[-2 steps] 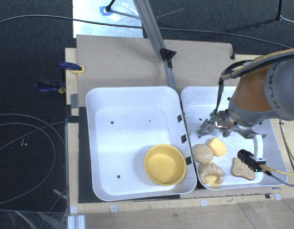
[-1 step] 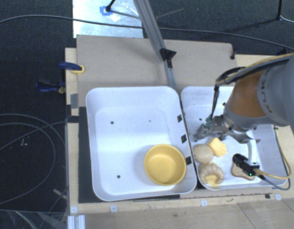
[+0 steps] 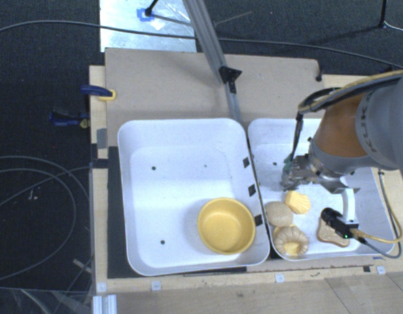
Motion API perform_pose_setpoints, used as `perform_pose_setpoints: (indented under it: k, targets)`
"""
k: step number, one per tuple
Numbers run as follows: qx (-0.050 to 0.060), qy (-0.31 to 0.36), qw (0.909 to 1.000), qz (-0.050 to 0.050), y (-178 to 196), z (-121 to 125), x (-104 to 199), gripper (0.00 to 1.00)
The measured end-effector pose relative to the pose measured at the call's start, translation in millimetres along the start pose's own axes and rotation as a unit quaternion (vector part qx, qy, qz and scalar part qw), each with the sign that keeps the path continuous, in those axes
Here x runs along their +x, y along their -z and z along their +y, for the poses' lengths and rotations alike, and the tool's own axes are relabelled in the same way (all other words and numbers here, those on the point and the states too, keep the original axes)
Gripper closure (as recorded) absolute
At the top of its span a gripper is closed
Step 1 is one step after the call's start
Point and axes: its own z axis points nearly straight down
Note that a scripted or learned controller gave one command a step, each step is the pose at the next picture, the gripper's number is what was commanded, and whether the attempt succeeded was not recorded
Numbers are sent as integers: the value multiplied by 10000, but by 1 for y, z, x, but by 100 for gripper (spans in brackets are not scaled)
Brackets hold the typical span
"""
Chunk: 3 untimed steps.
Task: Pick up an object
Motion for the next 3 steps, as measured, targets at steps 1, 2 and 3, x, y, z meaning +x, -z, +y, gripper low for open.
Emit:
perform_pose_setpoints:
  k: [1,2,3]
  targets:
    - [-15,-3,10000,-7,52,1,-11,100]
    - [-20,23,10000,-5,96,1,-12,100]
    - [-23,27,10000,-6,139,3,-13,100]
